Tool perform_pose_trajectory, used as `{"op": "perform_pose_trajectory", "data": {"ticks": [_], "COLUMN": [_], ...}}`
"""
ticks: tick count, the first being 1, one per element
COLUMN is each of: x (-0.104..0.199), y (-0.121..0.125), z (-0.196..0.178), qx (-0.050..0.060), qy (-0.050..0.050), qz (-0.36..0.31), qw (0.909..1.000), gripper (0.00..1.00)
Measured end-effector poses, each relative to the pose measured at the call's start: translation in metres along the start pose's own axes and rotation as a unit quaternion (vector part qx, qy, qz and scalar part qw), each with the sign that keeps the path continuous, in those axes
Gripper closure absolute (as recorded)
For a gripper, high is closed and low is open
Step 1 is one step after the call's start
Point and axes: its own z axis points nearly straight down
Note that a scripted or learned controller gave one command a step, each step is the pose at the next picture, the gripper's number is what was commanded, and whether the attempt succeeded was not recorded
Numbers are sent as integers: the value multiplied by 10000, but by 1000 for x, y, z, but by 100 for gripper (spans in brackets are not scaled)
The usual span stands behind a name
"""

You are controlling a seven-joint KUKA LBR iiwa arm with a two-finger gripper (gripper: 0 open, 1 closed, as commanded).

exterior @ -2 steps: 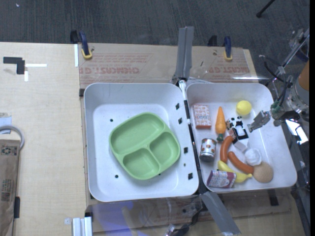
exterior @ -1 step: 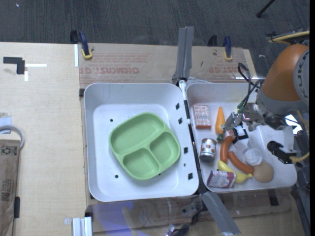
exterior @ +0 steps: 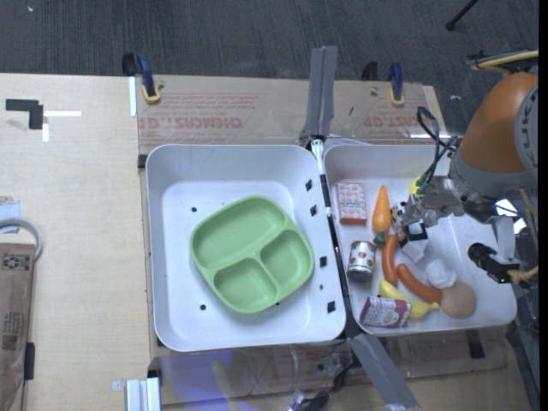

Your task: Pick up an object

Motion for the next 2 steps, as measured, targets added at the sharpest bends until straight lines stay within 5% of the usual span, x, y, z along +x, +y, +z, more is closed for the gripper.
{"op": "perform_pose_trajectory", "data": {"ticks": [1, 2], "x": [83, 49], "y": [1, -28], "z": [-124, -107], "qx": [-13, -4], "qy": [-7, -5], "qz": [-254, -863], "qw": [9997, 9963], "gripper": [100, 100]}}
